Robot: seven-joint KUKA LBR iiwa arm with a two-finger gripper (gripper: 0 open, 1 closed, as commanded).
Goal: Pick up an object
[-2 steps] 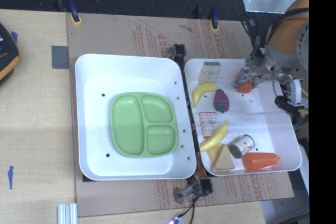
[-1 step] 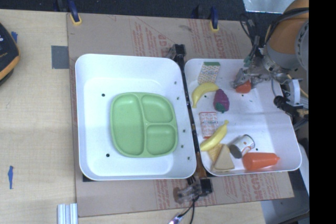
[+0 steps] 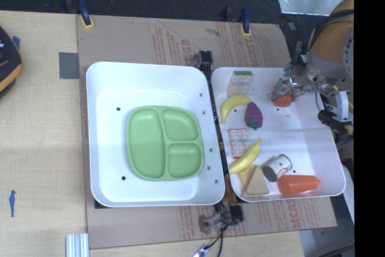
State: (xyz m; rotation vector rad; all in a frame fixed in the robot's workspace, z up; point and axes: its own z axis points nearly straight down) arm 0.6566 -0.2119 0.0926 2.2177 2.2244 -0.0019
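Two shallow white bins sit side by side on the table. The left white bin (image 3: 102, 129) holds a light green three-compartment plastic tray (image 3: 163, 142). The right white bin (image 3: 313, 135) holds two yellow toy bananas (image 3: 233, 105), a purple toy eggplant (image 3: 254, 115) and an orange toy carrot (image 3: 298, 184). At its far right corner the pincer (image 3: 283, 93) touches a small red-orange object (image 3: 283, 100); whether it is spread or pinching, I cannot tell.

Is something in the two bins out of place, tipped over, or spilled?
Nothing looks spilled or damaged. The green divided plate lies flat and alone in the left bin. The toy foods sit loosely scattered in the right bin, and the small cup lies on its side near the orange carrot.
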